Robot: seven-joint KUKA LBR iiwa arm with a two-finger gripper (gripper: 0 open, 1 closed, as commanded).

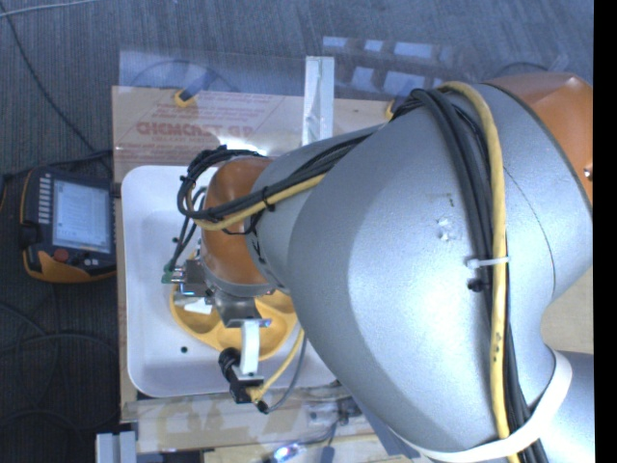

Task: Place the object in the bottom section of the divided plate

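One arm (434, 258) reaches in from the right, its broad grey body taking up most of the right half of the view, with a bundle of black cables and one yellow cable (496, 287) strapped along it by a white tie. One white bin (145, 355) can be counted at the left, sitting on a single sheet of brown cardboard (154, 123) with faded red print that covers the counter. In that bin lies one plate (191, 318), the task's divided plate: it is yellow, round-edged and shallow, and two arcs of it show, one to the left of the wrist and one at the lower right. Its dividers and sections are hidden beneath the arm, so which section is which cannot be told. The orange band (231, 225) above the wrist stands directly over the plate, and the gripper (231, 307) points down at it from just above. From this angle the wrist hardware hides the gripper's tip, so I cannot tell whether it is open or closed, nor whether it has hold of anything. The object to be placed cannot be made out. One small dark speck (183, 350) sits on the bin floor just below the plate. On the dark carpeted floor to the left of the counter lies one control pendant (69, 222), orange-edged with a pale screen.
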